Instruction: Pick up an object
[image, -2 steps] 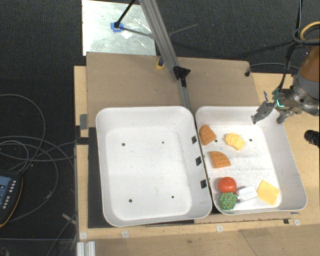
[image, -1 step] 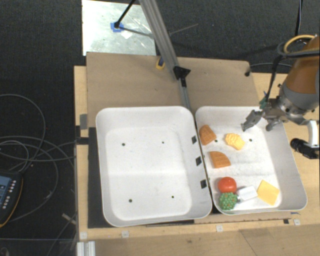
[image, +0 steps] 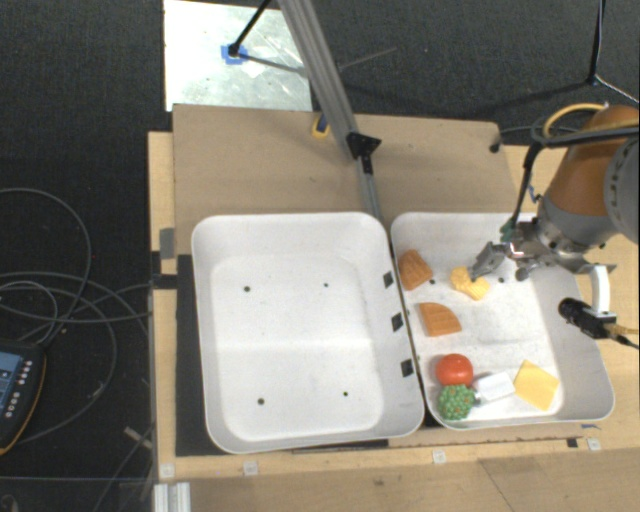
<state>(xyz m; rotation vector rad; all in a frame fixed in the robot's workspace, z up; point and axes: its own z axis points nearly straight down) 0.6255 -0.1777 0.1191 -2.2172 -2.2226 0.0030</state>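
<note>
Even overhead light leaves the white bins (image: 300, 330) bright and nearly shadowless; glare whitens a floor patch (image: 235, 55) at top, and detail stays soft throughout.

Both bins are plain white, the left bin (image: 290, 330) marked by four small dark dots and the right bin (image: 575, 340) holding a pale yellow lump (image: 471, 285), two orange-brown pieces (image: 415, 269) (image: 438, 319), a red ball (image: 455, 369), a green speckled ball (image: 456, 402), a white block (image: 494, 387) and a yellow wedge (image: 536, 385). The counter (image: 260, 165) is tan brown, lying on a dark charcoal floor (image: 80, 120) crossed by thin pale cables (image: 60, 300). The arm (image: 590, 190) is orange above grey, its gripper (image: 492, 262) grey with small red and green specks.
</note>
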